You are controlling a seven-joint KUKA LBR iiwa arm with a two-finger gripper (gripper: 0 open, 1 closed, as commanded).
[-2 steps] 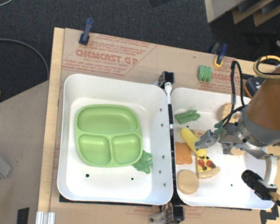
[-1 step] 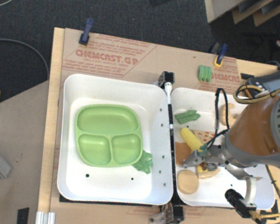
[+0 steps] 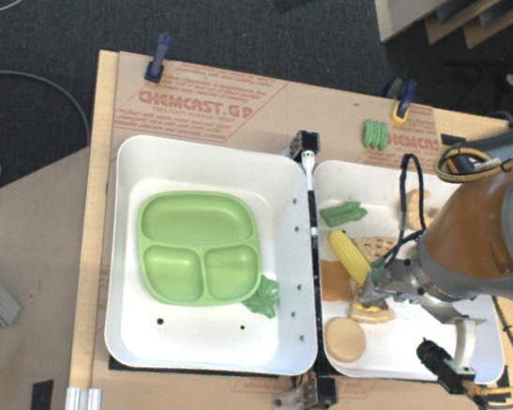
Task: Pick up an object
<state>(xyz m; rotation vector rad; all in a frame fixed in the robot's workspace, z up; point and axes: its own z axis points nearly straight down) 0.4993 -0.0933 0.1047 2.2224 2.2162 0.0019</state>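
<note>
My gripper (image 3: 375, 290) is low in the right bin (image 3: 472, 358), just right of a yellow corn cob (image 3: 348, 253). Directly under it lies a small tan and yellow item (image 3: 372, 311), partly covered by the gripper. An orange-brown flat piece (image 3: 333, 281) sits to its left. A round tan disc (image 3: 345, 340) lies in front of it. A green pod-like piece (image 3: 341, 213) rests at the back of this bin. The grey and orange arm (image 3: 479, 235) hides much of the bin's right half.
The left bin (image 3: 130, 229) holds a green divided plate (image 3: 199, 246) with a green leafy piece (image 3: 265, 297) at its right front corner. A small green ribbed object (image 3: 375, 134) lies on the bench behind the right bin. Cables run along the arm's right side.
</note>
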